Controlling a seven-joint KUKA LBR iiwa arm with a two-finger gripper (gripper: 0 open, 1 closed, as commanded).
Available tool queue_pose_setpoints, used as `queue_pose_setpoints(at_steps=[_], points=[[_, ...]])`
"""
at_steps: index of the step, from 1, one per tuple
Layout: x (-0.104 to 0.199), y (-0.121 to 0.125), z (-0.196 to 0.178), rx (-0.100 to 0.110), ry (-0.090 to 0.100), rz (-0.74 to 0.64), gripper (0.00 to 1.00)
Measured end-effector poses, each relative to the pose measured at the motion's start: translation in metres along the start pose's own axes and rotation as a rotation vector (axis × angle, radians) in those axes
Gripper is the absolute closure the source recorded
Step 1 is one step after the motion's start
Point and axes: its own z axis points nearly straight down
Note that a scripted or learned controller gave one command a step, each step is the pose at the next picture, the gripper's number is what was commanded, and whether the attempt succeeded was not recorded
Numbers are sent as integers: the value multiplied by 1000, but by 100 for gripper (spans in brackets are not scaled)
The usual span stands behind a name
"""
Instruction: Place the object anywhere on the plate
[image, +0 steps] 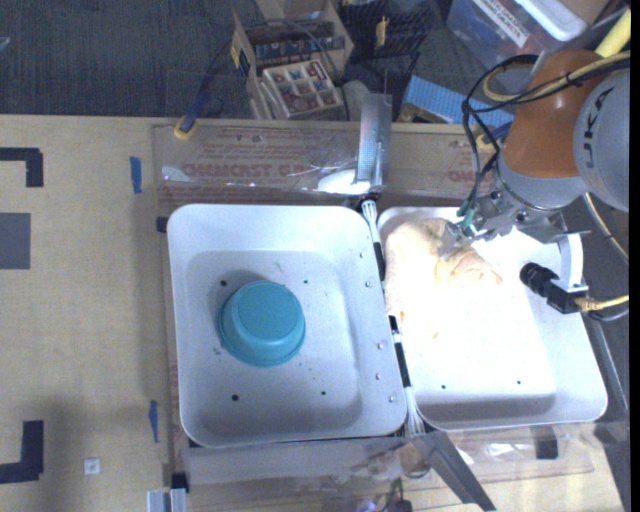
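A round teal-blue plate (262, 321) sits in the middle of the left white bin (190, 250). A pale tan, lumpy object (452, 262) lies in the back left part of the right white bin (570, 400), washed out by bright light. My gripper (468, 228) hangs low over the back of that object, at or just above its top edge. The grey arm with its orange band (545, 120) reaches in from the upper right. Glare hides whether the gripper touches the object.
A metal divider post (373, 150) stands behind the seam between the two bins. A black cable fitting (545, 280) sticks out from the wrist over the right bin. Clutter of boxes and a rack lies beyond the bench's back edge.
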Motion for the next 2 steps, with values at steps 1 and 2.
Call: queue_pose_setpoints(at_steps=[1,2], points=[[0,1,-40,-2,-1,-2,100],[51,30,-42,-5,-2,-402,100]])
